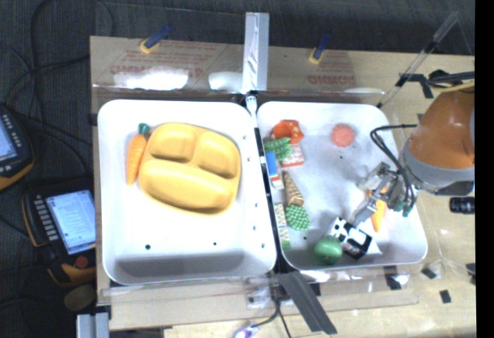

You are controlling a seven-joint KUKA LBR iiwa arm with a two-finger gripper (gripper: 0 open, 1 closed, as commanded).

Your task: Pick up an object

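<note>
My gripper [380, 197] hangs low over the right part of the right bin [401, 251], reaching in from the right under the orange wrist band. A small orange piece [377, 216] lies right at its tip; whether it is held cannot be made out. Just below it sit a black-and-white object [352, 238] and a green ball [328, 251]. Farther left in this bin are a red toy [287, 130], a pink disc [343, 134], a brown stick [292, 188] and green checkered pieces [297, 217].
The left bin [116, 251] holds a yellow compartment tray [189, 167] with a toy carrot [136, 157] beside it on the left. A ridge [262, 197] divides the two bins. Cables and a handheld unit [65, 221] lie off the bench at left.
</note>
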